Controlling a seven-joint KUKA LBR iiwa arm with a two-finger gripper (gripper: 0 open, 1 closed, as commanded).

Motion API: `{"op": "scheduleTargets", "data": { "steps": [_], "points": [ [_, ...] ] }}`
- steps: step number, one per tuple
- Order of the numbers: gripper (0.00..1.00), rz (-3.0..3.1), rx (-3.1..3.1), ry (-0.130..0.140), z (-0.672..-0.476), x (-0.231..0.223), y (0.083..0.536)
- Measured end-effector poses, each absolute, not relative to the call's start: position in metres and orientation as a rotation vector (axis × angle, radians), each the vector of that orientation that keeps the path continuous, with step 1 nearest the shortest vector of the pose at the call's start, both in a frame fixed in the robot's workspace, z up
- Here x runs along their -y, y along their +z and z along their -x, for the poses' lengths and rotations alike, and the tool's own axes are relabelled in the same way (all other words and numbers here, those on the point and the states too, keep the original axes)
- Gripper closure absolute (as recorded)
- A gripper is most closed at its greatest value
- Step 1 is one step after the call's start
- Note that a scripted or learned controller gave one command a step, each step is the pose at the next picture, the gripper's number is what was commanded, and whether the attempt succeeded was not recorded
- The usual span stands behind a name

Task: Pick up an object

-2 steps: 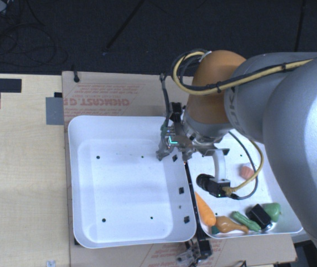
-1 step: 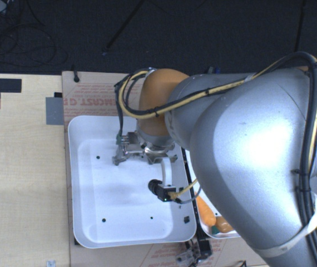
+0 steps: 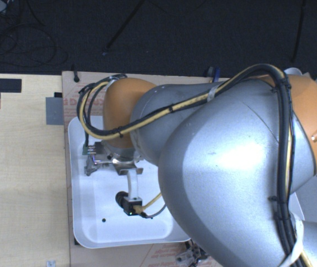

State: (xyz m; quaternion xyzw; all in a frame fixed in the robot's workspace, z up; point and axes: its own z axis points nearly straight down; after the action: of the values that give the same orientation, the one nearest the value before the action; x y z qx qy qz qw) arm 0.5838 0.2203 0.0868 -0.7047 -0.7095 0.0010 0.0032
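My grey arm with its orange band (image 3: 126, 102) reaches in from the right and hangs low over the left white bin (image 3: 83, 227). The gripper (image 3: 94, 161) sits over the bin's left side, near its left wall, and the wrist hides most of it. No object can be made out at the gripper. A tiny dark speck (image 3: 104, 221) lies on the bin floor toward the front. The arm's bulk covers the right part of this bin and whatever lies under it.
The bin's left wall (image 3: 71, 166) and front wall (image 3: 125, 242) stand close to the gripper. Pale bench board (image 3: 19, 171) stretches to the left, with dark patches (image 3: 3, 90) near its back edge. The arm's large elbow (image 3: 242, 171) covers the right side.
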Motion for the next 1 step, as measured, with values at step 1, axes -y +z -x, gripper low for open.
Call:
{"op": "scheduleTargets", "data": {
  "steps": [1],
  "points": [
    [0.0, 2.24, 2.216, -0.003, -0.5972, -0.0838, 0.1939]
  ]
}}
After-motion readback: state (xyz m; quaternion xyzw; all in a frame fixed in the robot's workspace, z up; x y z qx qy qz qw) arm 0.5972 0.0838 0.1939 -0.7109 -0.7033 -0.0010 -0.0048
